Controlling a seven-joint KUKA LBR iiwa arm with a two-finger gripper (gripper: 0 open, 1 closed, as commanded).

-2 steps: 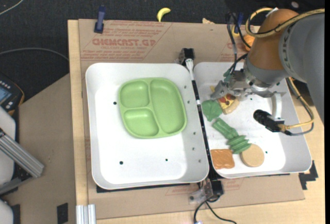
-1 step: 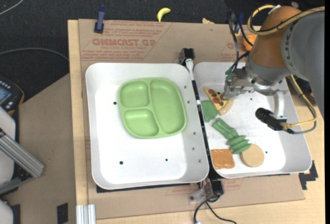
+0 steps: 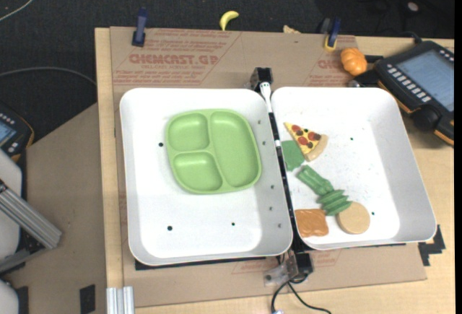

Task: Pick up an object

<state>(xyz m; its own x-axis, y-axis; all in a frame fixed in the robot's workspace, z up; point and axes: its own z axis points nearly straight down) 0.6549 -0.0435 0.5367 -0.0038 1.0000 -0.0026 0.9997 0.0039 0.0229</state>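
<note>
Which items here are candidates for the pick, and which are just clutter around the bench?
Candidates, all in the right bin:
pizza slice
green square piece
green ridged piece
brown square piece
tan round piece
Also the green divided tray in the left bin.

Lying about:
banana
orange toy
pendant

A brown board-covered bench [image 3: 216,60] bears two white bins side by side, the left bin [image 3: 144,219] and the right bin [image 3: 390,132], with blue clamps [image 3: 139,28] at its far edge.

The flat brown cardboard sheet [image 3: 216,53] under the bins has red letters that say "CHEMCAST GP".
</note>
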